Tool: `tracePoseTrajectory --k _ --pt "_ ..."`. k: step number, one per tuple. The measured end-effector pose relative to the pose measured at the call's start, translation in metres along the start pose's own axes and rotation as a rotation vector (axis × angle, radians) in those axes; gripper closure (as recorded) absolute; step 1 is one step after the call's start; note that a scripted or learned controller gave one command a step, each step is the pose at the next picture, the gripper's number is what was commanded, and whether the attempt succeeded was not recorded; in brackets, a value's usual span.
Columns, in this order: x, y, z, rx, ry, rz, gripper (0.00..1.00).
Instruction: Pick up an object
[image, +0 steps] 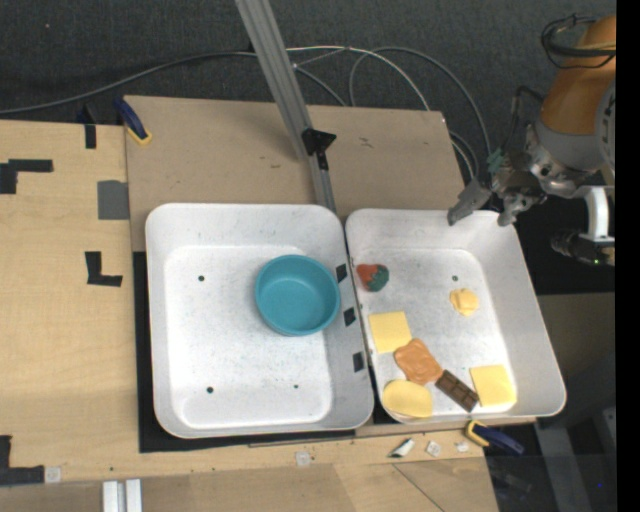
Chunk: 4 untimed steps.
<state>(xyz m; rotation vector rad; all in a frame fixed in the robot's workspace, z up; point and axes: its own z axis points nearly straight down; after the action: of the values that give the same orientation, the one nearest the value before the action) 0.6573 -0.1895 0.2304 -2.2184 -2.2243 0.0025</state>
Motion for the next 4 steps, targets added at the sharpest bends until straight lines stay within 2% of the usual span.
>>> tracePoseTrajectory --k 1,3,4 --pt "0.0 0.0 0.0 0.001 0.0 0.0 0.0" --pt "0.012 -0.01 0.113 0.005 0.001 0.0 0.0" --pt "0.014 -0.011 0.144 0.003 0.0 -0.001 0.0"
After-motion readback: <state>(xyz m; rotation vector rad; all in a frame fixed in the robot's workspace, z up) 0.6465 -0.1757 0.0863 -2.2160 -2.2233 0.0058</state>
